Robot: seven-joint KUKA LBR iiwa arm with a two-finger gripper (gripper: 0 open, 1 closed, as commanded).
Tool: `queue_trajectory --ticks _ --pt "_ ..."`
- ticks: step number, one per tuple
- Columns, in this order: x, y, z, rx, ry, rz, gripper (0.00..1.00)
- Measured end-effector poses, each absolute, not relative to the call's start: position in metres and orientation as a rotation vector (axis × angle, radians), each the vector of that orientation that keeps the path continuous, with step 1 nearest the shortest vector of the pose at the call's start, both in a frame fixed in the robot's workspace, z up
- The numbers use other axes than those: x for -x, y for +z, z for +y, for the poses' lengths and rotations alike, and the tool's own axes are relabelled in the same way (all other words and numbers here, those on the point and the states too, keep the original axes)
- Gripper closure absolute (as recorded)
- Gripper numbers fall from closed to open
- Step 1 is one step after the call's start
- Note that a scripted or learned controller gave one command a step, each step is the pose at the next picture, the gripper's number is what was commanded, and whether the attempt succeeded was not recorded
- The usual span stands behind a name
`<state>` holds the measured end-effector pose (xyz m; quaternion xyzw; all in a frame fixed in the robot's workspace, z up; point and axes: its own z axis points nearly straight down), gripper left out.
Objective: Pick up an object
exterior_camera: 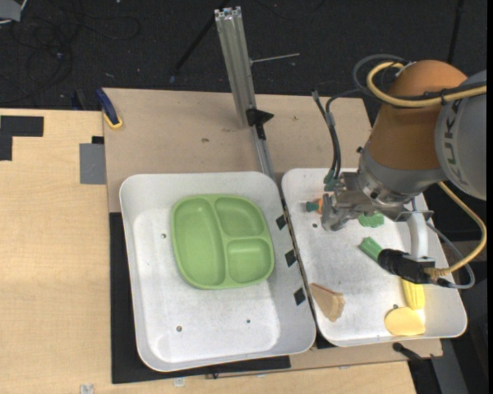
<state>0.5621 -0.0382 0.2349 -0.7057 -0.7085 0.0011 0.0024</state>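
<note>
Pale wooden tabletop (41, 245) carries two white bins. Left bin (148, 318) holds a green divided plate (223, 241). Arm (411, 130) enters from 3 o'clock, wrist bent down over the right bin (345, 327), gripper (335, 218) low at its 11 o'clock; finger spread cannot be judged. Green piece (370, 247), tan wedge (329, 302) and yellow object (407, 318) lie toward 5 o'clock, none held
</note>
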Motion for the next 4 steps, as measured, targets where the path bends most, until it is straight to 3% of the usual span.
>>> queue_trajectory --ticks 2,3,4 --pt "-0.531 0.246 0.059 2.212 0.004 -2.223 1.0" --pt "-0.502 0.241 0.109 2.213 0.007 -2.223 1.0" --pt "-0.503 0.241 0.107 2.217 0.006 -2.221 0.0"
